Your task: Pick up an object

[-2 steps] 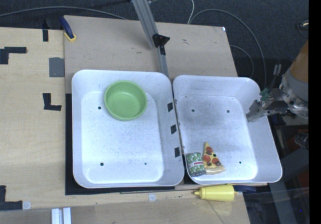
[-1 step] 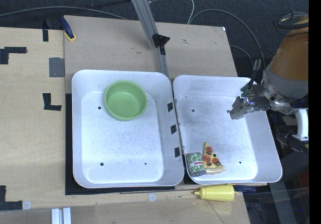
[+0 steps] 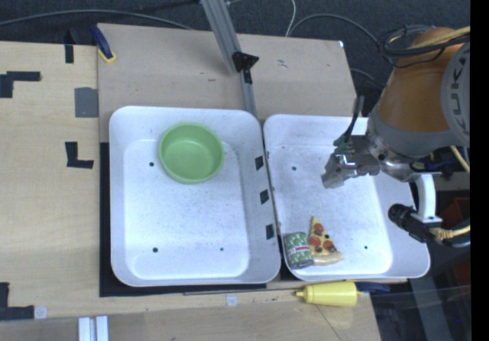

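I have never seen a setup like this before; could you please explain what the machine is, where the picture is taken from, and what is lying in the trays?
This is a single camera fixed above a bench, looking down at a slant. The grey and orange machine on the right is a robot arm; its tool hangs over the right white bin. I cannot see anything between its fingers. That bin holds a toy pizza slice beside a small green packet, near its front edge. The left white bin holds a green bowl. A yellow bottle lies on the bench outside the bins.
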Controlling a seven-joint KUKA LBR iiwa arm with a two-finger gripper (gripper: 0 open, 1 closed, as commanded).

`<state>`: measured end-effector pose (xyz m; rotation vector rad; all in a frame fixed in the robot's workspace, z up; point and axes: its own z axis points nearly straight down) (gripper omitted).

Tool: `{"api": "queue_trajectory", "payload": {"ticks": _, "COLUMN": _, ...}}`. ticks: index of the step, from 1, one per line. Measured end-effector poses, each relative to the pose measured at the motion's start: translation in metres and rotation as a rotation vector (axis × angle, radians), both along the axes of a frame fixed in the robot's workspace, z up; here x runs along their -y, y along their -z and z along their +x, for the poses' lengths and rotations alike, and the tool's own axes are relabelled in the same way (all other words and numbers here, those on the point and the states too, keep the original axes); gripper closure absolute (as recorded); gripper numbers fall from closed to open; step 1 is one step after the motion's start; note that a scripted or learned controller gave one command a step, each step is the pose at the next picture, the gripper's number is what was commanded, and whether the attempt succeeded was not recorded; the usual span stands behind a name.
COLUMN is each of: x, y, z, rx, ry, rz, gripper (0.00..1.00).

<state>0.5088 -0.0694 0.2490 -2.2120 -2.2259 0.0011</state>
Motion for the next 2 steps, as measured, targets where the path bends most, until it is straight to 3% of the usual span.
{"api": "queue_trajectory", "payload": {"ticks": 2, "x": -0.112, "y": 0.009, "z": 0.014, "rx": 0.001, "ry": -0.002, "rz": 0.000, "gripper": 1.00}}
